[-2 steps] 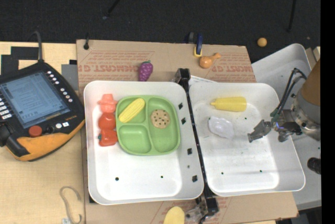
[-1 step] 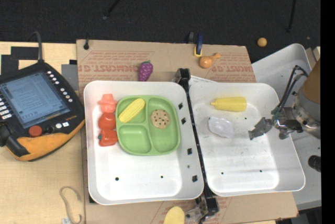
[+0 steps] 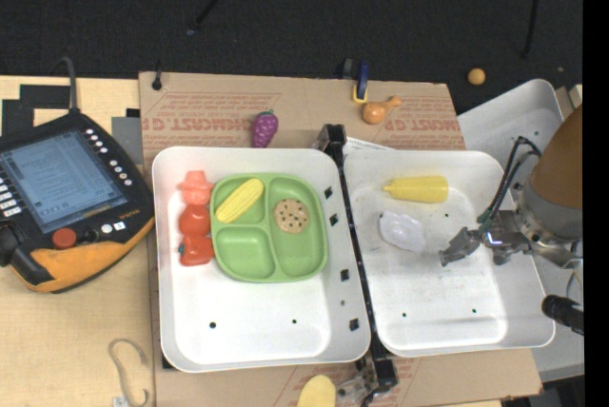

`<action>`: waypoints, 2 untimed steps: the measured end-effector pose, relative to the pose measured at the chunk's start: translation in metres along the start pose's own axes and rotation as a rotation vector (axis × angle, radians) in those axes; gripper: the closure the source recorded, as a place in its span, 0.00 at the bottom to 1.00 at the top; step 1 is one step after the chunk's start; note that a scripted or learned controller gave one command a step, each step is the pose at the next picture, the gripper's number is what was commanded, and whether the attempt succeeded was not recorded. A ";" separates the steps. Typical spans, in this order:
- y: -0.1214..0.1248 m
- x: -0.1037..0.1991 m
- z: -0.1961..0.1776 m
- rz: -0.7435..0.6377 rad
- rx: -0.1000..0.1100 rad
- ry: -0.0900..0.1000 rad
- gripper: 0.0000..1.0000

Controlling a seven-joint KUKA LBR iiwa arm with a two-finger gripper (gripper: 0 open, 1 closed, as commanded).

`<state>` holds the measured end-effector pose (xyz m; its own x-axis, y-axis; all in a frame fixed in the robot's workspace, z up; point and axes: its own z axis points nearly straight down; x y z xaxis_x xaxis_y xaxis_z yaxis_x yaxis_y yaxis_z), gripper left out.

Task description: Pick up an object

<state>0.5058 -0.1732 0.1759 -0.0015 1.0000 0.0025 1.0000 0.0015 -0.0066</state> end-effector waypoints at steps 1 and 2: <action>-0.008 0.007 0.048 0.000 0.001 0.001 0.00; -0.007 0.009 0.090 0.000 -0.005 -0.001 0.00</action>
<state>0.4984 -0.1643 0.0859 -0.0013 1.0000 0.0011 1.0000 0.0013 -0.0019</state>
